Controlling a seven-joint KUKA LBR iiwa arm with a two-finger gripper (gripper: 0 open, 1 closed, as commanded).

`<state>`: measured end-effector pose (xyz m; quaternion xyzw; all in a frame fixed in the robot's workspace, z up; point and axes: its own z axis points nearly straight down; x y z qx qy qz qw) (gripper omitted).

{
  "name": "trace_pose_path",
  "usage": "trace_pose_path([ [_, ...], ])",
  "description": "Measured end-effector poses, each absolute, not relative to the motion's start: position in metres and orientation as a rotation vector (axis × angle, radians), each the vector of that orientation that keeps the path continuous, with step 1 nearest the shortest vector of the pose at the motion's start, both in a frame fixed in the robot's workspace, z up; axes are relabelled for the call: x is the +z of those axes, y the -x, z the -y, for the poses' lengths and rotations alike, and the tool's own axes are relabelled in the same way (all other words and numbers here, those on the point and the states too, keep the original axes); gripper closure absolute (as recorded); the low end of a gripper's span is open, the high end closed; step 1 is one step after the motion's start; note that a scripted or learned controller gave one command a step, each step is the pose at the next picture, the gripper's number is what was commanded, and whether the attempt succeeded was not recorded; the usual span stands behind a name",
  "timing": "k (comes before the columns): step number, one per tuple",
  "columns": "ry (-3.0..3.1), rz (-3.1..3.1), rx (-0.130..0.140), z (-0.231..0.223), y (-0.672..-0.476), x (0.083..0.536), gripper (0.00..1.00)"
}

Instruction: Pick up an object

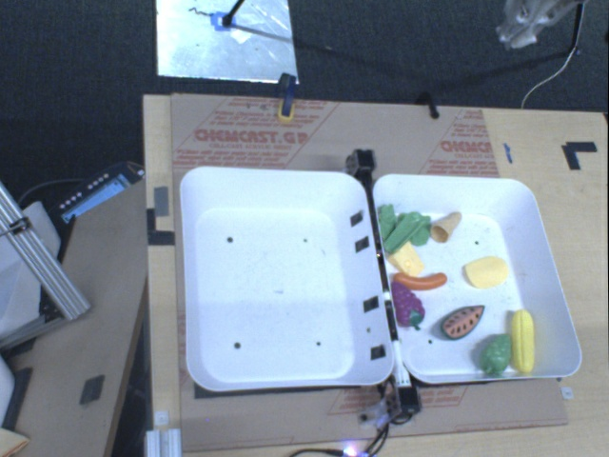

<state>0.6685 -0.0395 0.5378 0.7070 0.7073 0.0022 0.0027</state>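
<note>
While the gripper point(533, 12) hangs blurred at the top right, high above the bench point(381, 127) and well apart from both bins, its jaw state cannot be told. Two shallow white bins sit side by side on the bench. Largest is the left bin point(276, 279). Beside it, the right bin point(547, 255) holds toy food. A yellow corn cob point(521, 341) lies by its near right corner, a green broccoli piece point(495, 353) touching it. Green pods point(403, 228) sit by the far left corner. A yellow lemon point(486, 272) lies toward the right edge. An orange sausage point(420, 281) and purple grapes point(408, 305) lie along the left edge. A small cone point(445, 225) rests near the far edge.
</note>
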Motion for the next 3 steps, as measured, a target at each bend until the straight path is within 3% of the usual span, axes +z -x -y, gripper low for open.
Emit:
trace_pose_path([
  [1, -2.215, -2.239, -0.008, -0.026, -0.668, 0.426, 1.0],
  [2, -2.209, -2.22, 0.015, -0.011, -0.668, 0.531, 1.0],
  [3, -2.223, -2.213, 0.002, 0.054, -0.658, 0.536, 1.0],
])
